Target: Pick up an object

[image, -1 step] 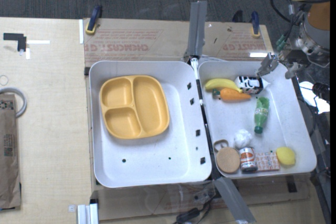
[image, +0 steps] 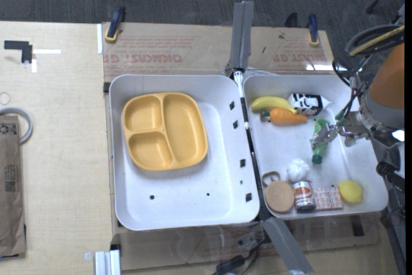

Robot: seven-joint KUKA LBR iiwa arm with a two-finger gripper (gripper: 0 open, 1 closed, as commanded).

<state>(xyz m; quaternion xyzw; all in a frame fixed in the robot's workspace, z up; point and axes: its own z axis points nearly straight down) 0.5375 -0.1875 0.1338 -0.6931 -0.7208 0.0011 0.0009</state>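
1. Setting: dark carpet behind a pale wooden desk point(image: 58, 138) that carries two shallow white bins side by side on brown cardboard held by blue clamps.
2. Claw point(image: 329, 133): metallic, reaching in from the view's right over the right bin point(image: 360, 164), below the grey arm with its orange band. Whether its jaws are apart or together cannot be told at this size; nothing is plainly seen between them.
3. Green bottle point(image: 318, 143): small, lying directly under and just below the claw, touching or nearly touching it; contact cannot be settled. Its long axis runs roughly up-and-down in the view, slightly tilted. Judged the likeliest thing to pick, being nearest.
4. Carrot point(image: 288, 116) and banana point(image: 270, 103): up and to the left of the claw, lying side by side, long axes across the view.
5. Black-and-white item point(image: 306, 101): above the claw, just beside the carrot.
6. White crumpled lump point(image: 297, 169): below and left of the claw, near.
7. Small can point(image: 304, 196), brown round disc point(image: 279, 196), flat box point(image: 327, 198): along the bin's near wall, well below the claw.
8. Lemon point(image: 350, 191): below and right of the claw.
9. Left bin point(image: 129, 203): well to the left of the claw, holding a yellow divided plate point(image: 165, 131).
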